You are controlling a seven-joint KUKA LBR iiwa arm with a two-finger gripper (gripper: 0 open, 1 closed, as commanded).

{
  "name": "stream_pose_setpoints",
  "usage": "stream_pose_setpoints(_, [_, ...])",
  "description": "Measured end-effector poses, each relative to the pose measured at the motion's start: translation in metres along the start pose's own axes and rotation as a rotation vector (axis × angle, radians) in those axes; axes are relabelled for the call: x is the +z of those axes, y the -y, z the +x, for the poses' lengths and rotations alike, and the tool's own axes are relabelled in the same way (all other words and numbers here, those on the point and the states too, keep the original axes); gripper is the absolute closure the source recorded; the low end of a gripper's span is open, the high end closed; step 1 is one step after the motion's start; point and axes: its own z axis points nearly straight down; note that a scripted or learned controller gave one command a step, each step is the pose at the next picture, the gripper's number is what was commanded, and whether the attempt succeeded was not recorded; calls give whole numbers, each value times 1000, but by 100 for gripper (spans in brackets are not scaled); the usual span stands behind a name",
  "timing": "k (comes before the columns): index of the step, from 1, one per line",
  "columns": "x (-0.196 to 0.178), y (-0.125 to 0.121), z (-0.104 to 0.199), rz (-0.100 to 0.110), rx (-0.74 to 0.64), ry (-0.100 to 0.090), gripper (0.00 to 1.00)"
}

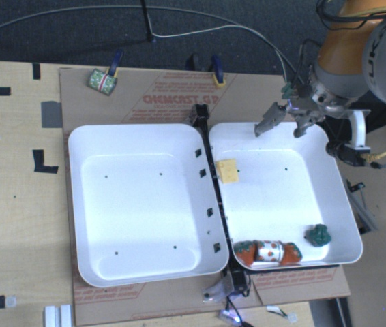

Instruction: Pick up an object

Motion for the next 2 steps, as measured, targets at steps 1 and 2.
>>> stream_pose_setpoints(1, [95, 62, 20, 9, 0, -1, 0])
stream_pose_setpoints(2, [63, 106, 81, -2, -4, -1, 0])
